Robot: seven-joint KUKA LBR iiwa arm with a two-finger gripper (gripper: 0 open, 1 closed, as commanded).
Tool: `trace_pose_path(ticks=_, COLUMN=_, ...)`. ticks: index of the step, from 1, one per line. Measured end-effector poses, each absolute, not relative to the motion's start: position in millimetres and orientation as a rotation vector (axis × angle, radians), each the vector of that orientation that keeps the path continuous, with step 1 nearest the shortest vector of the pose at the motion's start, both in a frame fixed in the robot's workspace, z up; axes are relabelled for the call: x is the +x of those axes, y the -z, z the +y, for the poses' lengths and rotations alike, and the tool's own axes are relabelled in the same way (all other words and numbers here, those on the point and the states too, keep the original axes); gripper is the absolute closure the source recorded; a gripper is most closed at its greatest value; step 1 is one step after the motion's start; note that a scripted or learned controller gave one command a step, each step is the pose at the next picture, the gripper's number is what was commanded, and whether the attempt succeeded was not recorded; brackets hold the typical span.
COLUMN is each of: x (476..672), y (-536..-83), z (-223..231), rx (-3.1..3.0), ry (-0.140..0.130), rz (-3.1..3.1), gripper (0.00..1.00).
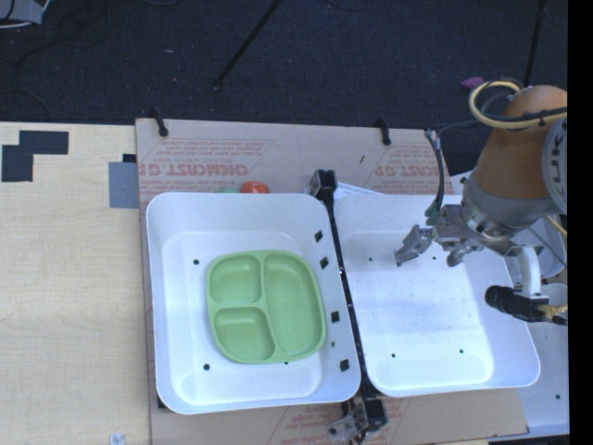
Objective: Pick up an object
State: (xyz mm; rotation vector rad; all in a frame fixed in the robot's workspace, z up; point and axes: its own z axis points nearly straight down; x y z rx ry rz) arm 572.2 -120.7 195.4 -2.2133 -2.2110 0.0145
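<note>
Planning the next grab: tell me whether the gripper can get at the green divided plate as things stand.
Probably yes. The green divided plate lies open in the left bin, nothing on it. The gripper hangs over the right bin and must cross the divider.

A robotics lab: two white bins (pixel 176 248) on a cardboard-covered bench (pixel 278 156), cables (pixel 278 7) trailing over dark carpet.

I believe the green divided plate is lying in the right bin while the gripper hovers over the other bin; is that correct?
Not quite: the camera view shows the green divided plate lying in the left bin, and the gripper over the right bin. The rest of your statement stands.
</note>
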Motion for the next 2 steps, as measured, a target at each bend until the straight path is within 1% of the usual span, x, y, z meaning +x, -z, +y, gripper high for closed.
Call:
trace_pose_path(ticks=1, x=575.1, y=-201.7, z=-120.9, rx=-2.218, ry=-0.003, rz=-2.219, gripper=0.00)
trace_pose_path(ticks=2, x=572.3, y=-156.7, z=-114.3, rx=-2.216, ry=-0.006, rz=-2.218, gripper=0.00)
